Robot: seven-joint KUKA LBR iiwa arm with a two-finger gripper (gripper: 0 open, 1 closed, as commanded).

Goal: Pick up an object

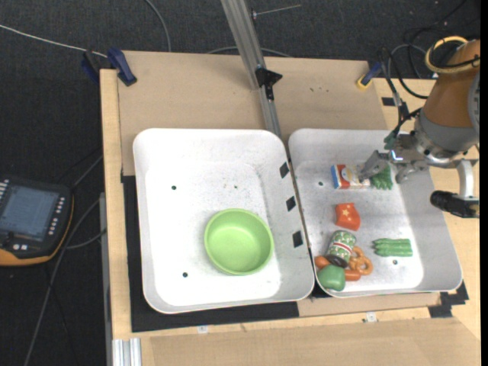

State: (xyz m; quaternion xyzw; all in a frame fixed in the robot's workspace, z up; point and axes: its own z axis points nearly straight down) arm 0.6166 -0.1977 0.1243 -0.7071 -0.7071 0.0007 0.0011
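A black-and-orange handheld pendant [30, 219] is seen at far left, off the table [191, 90]. A round light-green plastic bowl [239, 241] sits in the left white bin [206, 155]. In the right white bin [427, 273] are found a small red-white-blue box [341, 178], an orange-red block [348, 216], a cluster of a patterned can, orange ring and green pepper-like piece [341, 259], and a green ridged toy [393, 247]. The end effector [383, 168] is placed over a green leafy toy [381, 179] beside the box; whether it is spread or pinching cannot be told.
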